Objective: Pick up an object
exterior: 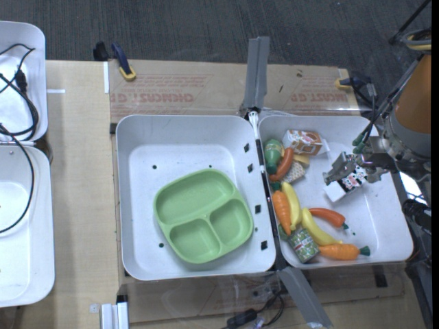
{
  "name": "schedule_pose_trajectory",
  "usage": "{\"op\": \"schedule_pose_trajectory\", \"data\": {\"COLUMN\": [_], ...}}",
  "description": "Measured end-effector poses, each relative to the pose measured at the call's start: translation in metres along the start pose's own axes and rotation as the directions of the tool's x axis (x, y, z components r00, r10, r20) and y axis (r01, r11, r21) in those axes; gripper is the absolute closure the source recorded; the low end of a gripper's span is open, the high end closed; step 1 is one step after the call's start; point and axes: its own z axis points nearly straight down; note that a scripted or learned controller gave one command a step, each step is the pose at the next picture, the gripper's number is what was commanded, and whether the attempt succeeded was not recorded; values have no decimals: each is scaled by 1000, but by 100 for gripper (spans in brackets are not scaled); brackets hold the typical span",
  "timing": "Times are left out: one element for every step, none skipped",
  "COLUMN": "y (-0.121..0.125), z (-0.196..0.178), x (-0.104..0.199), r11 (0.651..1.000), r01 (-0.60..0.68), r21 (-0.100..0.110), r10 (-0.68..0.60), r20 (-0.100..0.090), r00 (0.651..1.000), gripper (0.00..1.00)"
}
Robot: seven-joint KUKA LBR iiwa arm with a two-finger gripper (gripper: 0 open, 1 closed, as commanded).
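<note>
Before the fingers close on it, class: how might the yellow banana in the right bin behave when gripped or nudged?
The banana looks like glossy moulded plastic, so it is probably stiff, light and a bit slippery. Its curved, rounded shape may roll or pivot when nudged. It lies against a carrot, so that would likely shift too.

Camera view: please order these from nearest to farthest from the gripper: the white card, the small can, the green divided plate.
1. White card, right bin, right at the gripper.
2. Small can, right bin's front edge, lower left of the gripper.
3. Green divided plate, left bin, farthest.
</note>
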Motion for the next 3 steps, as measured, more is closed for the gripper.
{"op": "schedule_pose_trajectory", "data": {"y": [85,132,133], "z": [103,175,165], "x": [0,-2,-3], "r11": [992,995,995], "r01": [-128,-100,-104], "r21": [1,0,-2], "r10": [128,100,104], "r20": [0,0,1], "r00": [992,995,995], "gripper": [0,0,100]}}
